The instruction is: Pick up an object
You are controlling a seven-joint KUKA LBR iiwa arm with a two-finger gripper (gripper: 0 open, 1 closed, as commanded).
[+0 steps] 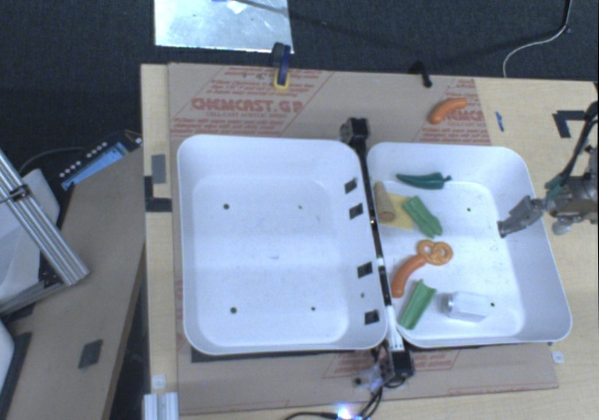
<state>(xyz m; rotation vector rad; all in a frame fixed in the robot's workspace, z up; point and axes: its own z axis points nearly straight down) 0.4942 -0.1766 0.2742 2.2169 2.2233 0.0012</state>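
The gripper hovers at the right bin edge; whether its jaws are apart cannot be told. No object is lifted; the orange carrot lies untouched.

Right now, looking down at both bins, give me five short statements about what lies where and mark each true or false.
1. All the small objects in the bins lie in the right bin. True.
2. An orange pretzel-shaped piece lies in the left bin. False: it lies in the right bin.
3. An orange sausage-shaped piece lies on the board outside both bins. True.
4. The gripper holds the dark green pepper. False: the pepper lies on the bin floor, apart from the gripper.
5. A clear bottle-like object lies at the far edge of the right bin. False: it lies near the front edge, beside a green piece.
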